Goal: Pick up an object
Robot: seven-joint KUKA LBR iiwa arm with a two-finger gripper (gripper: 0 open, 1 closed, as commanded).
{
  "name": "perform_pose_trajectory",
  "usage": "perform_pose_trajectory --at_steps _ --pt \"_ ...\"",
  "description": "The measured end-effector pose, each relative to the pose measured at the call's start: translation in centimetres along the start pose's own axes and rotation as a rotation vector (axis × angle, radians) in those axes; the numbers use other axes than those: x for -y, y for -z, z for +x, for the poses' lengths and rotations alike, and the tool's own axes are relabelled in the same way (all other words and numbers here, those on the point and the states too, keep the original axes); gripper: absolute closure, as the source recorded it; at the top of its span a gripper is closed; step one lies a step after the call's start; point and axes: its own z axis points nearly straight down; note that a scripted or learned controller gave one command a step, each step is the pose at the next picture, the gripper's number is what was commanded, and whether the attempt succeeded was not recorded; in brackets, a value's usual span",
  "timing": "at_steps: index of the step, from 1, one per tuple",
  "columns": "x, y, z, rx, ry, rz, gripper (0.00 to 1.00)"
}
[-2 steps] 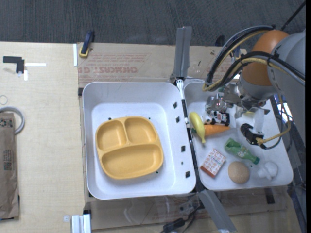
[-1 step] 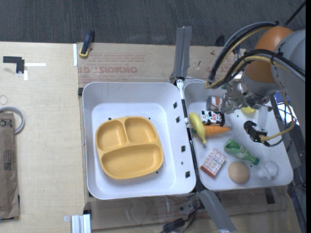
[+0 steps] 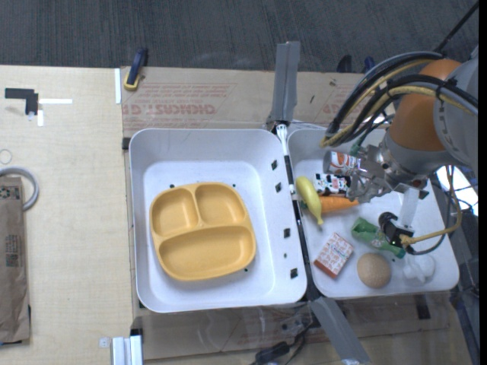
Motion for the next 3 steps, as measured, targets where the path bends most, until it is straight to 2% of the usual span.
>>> perform_pose_trajectory --at_steps 1,2,3 --pt "1.2 4.6 1.0 0.001 -0.098 -0.001 1.0" --pt "4.6 1.2 -2.5 0.002 -0.579 0.003 1.0" --pt "6.7 -0.6 -4.8 0.001 -0.991 0.003 1.0"
